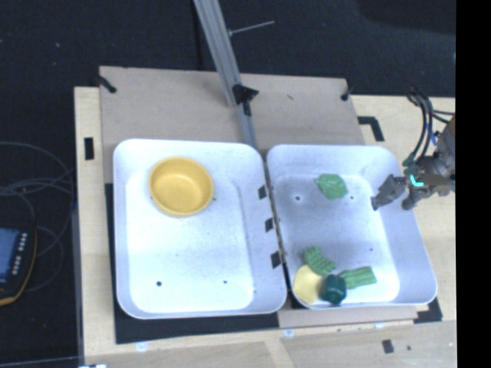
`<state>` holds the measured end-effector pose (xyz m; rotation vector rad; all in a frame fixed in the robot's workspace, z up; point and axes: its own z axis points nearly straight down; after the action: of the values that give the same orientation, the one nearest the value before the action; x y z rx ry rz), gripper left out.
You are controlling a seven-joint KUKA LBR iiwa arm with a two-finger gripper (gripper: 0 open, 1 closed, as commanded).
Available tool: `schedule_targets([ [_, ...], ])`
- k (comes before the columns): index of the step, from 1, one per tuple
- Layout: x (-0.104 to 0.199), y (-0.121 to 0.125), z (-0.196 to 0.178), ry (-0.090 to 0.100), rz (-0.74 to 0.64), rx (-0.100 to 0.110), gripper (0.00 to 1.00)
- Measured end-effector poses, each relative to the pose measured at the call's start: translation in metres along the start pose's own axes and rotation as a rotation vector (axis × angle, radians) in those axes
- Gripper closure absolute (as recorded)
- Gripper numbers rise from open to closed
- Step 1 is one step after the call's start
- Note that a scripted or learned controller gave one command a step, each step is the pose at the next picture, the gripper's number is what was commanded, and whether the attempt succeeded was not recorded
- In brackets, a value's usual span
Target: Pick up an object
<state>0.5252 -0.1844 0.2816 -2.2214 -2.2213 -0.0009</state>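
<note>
While claw (393, 194) hangs over right bin's (383, 159) right rim, fingers apart, gripping nothing, nearest target, green lump (331, 185), lies left of it, slightly far, alone on bare floor. Worktop (307, 106) pale board. Left bin (138, 282) shallow white plastic, holds round yellow bowl (182, 186). Near corner cluster: yellow disc (306, 284), ridged green blocks (357, 277), dark teal ball (334, 288), touching.

The pale wooden tabletop (88, 205) carries a tan board (169, 106) at the back and two white bins side by side: left bin (192, 282), right bin (399, 228).
</note>
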Motion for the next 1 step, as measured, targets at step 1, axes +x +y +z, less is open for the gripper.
schedule_targets([
  [1, 0.0, 0.0, 0.0, 0.0, 0.0, 0.0, 0.0],
])
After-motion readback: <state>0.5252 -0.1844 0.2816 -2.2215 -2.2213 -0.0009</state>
